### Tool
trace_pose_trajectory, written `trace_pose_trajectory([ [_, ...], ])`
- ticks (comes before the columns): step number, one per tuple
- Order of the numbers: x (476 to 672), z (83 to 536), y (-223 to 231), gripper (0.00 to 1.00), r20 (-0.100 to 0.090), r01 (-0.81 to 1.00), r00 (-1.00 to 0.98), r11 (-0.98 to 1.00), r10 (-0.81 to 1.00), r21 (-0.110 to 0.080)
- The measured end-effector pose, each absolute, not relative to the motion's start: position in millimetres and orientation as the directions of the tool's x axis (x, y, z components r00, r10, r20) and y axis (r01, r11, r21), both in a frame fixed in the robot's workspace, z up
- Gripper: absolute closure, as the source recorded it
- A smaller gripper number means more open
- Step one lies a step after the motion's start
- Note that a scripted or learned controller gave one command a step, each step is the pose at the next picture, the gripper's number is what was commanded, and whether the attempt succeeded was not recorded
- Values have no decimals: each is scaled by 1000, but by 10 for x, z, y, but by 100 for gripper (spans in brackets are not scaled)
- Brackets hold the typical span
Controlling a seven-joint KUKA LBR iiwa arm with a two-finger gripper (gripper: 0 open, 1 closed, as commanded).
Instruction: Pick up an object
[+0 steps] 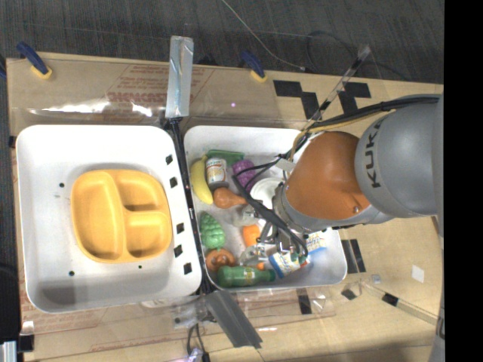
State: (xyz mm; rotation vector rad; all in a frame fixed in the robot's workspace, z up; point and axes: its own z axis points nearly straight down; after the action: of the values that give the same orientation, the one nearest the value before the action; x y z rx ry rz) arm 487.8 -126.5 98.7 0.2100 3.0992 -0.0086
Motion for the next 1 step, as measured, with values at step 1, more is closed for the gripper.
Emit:
trace_pose_trajectory([
  [1,4844,1052,-1243,100,-18,128,-992,992,128,-1],
])
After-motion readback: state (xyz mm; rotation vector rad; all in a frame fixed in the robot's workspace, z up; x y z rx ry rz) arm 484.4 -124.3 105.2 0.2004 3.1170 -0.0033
